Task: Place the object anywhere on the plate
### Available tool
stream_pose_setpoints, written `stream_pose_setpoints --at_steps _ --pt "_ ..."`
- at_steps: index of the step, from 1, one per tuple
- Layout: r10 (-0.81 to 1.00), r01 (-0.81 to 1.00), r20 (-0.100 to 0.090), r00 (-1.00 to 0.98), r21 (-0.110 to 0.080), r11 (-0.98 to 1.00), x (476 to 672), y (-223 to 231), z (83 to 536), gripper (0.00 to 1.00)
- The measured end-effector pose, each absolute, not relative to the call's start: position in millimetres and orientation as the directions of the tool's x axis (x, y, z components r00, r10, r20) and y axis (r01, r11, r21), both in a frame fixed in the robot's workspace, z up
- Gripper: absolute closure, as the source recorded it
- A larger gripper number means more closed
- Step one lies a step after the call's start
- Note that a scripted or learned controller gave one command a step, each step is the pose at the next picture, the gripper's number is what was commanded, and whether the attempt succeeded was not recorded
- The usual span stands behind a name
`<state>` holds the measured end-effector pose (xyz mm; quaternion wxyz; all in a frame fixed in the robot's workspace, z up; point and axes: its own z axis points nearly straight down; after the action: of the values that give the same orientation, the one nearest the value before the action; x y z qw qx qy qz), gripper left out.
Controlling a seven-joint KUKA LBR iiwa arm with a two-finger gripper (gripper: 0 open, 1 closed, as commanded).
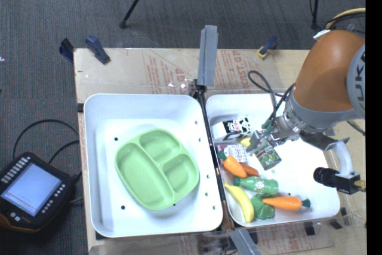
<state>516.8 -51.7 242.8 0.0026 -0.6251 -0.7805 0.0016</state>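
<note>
A small green-and-white packet [270, 157] is seen just beneath the grey two-finger gripper [263, 143] over the right-hand white bin [325, 200], close above a heap of toy food. Whether the packet is actually pinched cannot be told from the overhead view, and the set of the tool, wide or narrow, cannot be made out either. The packet is judged the likeliest object of the task, though that is not certain.

Around it, a clutter is spread: an orange toy carrot [234, 166] just to the left, a green toy bottle [258, 185] below, a yellow toy banana [241, 202] at the bin's lower edge, and a second orange carrot with a green top [286, 203] beside it. A black-and-white patterned carton [236, 126] lies nearer the bin's far wall, apart from the gripper.

The pale green sectioned plastic plate [157, 168] is set in the left-hand white bin [98, 128], well apart from the packet, with the raised divide between the bins lying across the way.

Several risks are judged to remain. If the packet is only lightly or unevenly caught, it may be dropped back among the toys on the lift. A neighbouring piece, the carrot most of all, may be nudged or dragged up with it, so tightly is everything crowded. A low carry may be snagged on the bin walls, and a release made too early may leave the packet on the bin floor beside the plate rather than on it.
</note>
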Motion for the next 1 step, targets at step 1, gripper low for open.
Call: stream_pose_setpoints --at_steps 1 --pt "0.935 0.935 0.002 -0.356 -0.006 0.356 519.4 34.4 256.9 1.00"
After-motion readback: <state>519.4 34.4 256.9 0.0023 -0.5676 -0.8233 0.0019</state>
